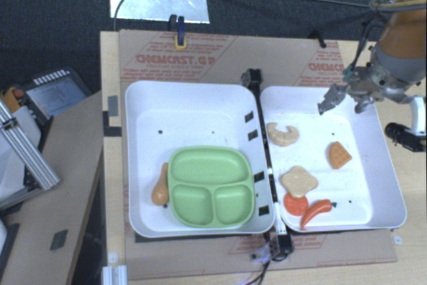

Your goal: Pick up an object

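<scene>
1. Dark flooring surrounds our worktop (220, 50), which is covered with printed cardboard and carries two shallow white bins side by side.
2. We see the left bin (193, 97) holding a green divided plate (211, 185) near its front, with a tan pear-shaped toy (161, 187) touching the plate's left edge.
3. We find our candidates in the right bin (360, 163): a croissant (283, 135) at the far left, a toast slice (297, 180) nearer, a tomato (294, 204) and red chilli (316, 209) just in front of it, and a waffle piece (339, 155) to the right.
4. We see the pincer (343, 98) poised above the bin's far right part, its fingers spread apart with nothing between them.
5. We judge the approach step is in hand: no object chosen or touched yet.
6. We think the next move calls for travelling nearward over one item, likely the waffle or croissant, which lie apart from their neighbours, then descending and closing.
</scene>
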### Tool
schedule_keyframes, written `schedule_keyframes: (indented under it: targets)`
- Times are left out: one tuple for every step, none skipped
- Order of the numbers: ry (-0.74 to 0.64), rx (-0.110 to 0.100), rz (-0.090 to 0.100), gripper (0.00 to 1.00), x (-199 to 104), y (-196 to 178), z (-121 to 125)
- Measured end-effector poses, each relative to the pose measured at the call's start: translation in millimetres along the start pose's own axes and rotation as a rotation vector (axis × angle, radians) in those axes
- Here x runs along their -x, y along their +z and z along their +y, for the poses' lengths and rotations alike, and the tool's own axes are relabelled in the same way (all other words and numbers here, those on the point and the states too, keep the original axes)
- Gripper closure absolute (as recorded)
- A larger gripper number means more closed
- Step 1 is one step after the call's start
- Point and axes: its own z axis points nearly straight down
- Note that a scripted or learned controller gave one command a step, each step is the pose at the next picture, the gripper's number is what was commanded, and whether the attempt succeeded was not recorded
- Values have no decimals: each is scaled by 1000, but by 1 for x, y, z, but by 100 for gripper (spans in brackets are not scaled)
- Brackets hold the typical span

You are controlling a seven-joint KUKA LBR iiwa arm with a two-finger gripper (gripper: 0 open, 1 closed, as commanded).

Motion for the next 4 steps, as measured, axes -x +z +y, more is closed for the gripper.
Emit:
schedule_keyframes:
  targets:
    - [-2, 11, -2, 0, 0, -7, 2]
    - [-1, 9, -2, 0, 5, 50, 10]
    - [0, 10, -2, 0, 9, 93, 15]
    - [0, 9, -2, 0, 9, 144, 16]
